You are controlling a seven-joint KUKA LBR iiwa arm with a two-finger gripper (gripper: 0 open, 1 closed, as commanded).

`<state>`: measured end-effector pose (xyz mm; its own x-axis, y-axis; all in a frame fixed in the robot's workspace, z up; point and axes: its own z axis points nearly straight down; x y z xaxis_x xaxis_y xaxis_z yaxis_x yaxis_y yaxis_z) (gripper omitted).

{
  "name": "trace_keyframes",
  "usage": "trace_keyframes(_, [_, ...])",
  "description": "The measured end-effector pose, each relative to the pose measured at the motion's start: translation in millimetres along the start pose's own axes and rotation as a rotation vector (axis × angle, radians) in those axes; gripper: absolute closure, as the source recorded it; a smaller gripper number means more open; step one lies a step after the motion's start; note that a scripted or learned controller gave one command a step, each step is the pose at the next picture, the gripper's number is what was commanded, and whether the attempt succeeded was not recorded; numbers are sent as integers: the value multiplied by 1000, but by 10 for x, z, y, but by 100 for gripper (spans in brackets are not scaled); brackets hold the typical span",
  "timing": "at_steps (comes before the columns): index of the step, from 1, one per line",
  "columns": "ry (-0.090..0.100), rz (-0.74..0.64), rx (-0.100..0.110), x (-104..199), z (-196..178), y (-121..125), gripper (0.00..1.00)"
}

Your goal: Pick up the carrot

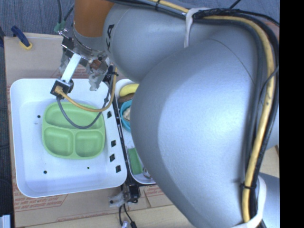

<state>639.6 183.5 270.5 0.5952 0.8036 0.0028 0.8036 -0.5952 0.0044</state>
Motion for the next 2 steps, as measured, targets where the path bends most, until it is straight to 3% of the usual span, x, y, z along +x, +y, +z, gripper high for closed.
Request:
trace_keyframes(1, [-16,123,14,66,1828,107,0])
trace_keyframes(2, [-15,113,26,101,1760,53,100])
